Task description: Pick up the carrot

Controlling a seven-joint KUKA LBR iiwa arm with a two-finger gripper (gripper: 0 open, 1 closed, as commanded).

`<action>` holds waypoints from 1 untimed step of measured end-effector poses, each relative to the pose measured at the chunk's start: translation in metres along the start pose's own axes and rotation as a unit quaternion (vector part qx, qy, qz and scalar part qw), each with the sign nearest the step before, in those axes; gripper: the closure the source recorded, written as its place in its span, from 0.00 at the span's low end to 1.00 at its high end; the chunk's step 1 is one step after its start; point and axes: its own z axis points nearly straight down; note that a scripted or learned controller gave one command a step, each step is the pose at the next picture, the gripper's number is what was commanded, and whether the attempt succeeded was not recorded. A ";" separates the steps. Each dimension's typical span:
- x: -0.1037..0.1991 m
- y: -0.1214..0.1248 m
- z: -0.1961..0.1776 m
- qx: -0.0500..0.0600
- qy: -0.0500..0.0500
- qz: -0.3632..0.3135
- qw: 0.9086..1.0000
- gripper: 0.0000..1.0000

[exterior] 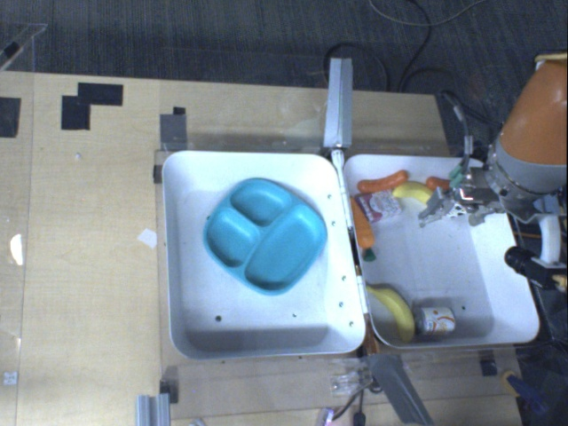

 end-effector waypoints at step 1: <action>0.025 0.048 0.127 -0.001 0.000 -0.024 1.000 0.00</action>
